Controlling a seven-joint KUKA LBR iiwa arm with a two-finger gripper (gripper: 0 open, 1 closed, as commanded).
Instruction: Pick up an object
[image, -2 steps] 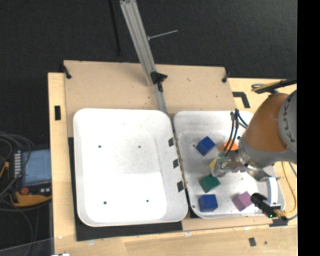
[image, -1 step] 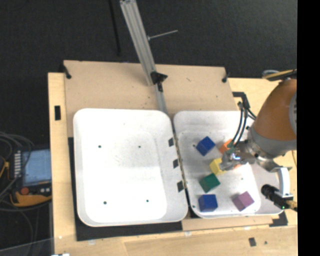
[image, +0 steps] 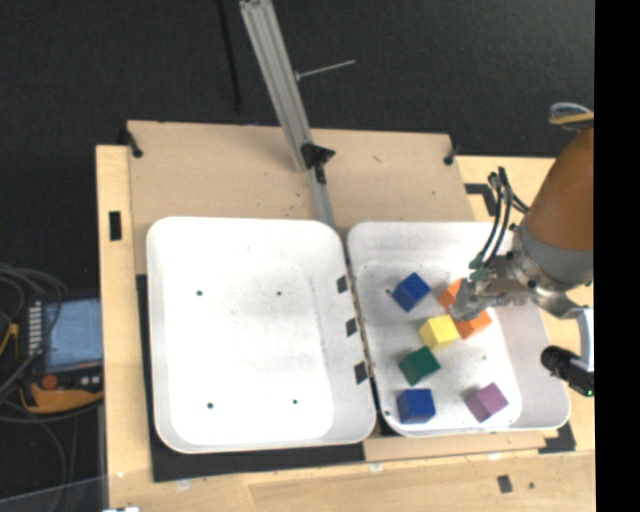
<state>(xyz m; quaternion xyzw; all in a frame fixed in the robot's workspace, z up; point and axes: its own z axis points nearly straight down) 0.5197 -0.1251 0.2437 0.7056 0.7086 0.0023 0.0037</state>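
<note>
The right bin (image: 390, 250) holds several small cubes: a blue one (image: 410, 291), an orange one (image: 472, 321), a yellow one (image: 438, 331), a green one (image: 419, 364), a second blue one (image: 415, 404) and a purple one (image: 486, 400). My gripper (image: 468, 302) reaches in from the right and sits low over the orange cube, covering much of it, just right of the upper blue cube and above the yellow one. The wrist hides how the gripper meets the orange cube.
The left bin (image: 250, 330) lies beside the right one, with dark clips (image: 352, 325) along the shared edge. A slanted metal rail (image: 290, 110) rises from the back. A control pendant (image: 60, 345) and cables lie off the bench at the left.
</note>
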